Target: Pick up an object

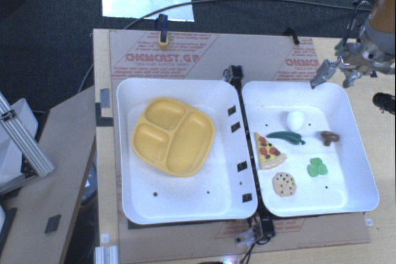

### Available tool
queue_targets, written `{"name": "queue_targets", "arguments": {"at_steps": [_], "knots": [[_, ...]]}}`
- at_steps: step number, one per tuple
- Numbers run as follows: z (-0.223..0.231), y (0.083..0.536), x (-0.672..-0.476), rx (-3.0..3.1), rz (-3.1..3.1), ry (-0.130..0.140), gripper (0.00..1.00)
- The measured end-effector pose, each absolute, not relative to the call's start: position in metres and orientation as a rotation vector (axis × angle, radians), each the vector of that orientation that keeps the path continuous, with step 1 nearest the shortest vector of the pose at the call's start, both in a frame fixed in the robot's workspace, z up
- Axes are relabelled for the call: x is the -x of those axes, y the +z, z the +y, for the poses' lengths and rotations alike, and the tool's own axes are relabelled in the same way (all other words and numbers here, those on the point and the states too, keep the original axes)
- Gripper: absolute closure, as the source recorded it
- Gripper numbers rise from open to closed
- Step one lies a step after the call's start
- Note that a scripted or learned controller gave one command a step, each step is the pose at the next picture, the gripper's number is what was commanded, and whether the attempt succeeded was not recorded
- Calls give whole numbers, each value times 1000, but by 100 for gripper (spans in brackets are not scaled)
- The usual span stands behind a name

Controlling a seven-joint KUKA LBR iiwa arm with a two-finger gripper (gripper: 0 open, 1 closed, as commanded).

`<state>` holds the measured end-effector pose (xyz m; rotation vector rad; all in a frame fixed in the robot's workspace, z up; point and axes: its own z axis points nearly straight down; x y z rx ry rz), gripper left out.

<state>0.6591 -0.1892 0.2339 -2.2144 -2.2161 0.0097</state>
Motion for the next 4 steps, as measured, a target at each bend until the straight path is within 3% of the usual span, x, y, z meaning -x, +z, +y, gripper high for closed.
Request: {"name": "queue_targets", "arguments": {"at_steps": [1,4], "knots": [[-188,241,-661,2218,-2226,0,0],[-193,81,-653,2214,-2225,3,0]]}}
